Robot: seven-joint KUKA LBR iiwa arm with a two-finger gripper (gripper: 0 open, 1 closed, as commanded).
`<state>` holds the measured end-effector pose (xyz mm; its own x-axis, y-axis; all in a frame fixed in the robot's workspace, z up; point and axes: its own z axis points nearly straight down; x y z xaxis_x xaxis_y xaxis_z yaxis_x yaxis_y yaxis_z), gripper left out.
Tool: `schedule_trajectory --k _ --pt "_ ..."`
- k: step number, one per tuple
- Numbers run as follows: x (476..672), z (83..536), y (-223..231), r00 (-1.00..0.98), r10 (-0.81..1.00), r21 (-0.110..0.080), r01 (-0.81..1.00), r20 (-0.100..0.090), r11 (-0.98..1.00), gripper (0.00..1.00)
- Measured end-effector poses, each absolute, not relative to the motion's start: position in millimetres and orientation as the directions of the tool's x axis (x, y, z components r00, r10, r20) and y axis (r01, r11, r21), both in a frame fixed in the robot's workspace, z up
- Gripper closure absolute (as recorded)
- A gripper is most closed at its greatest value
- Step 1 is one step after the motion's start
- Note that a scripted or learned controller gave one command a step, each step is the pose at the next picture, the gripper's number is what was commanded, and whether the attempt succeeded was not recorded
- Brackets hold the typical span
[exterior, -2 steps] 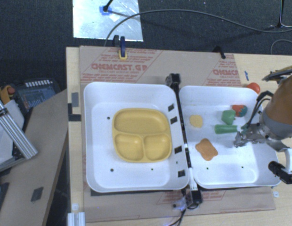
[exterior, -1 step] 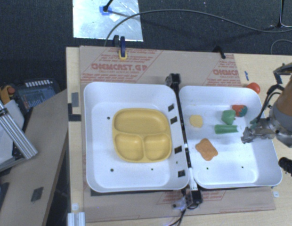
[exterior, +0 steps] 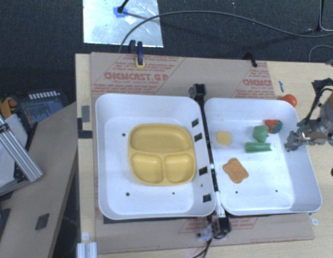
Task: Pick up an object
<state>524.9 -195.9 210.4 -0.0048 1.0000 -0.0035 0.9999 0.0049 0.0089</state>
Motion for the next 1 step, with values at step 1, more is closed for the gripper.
schedule_trajectory --k 1 --pt "526.9 262.1 -196.4 -0.005 1.0 0.008 1.0 -0.003 0.005 1.0"
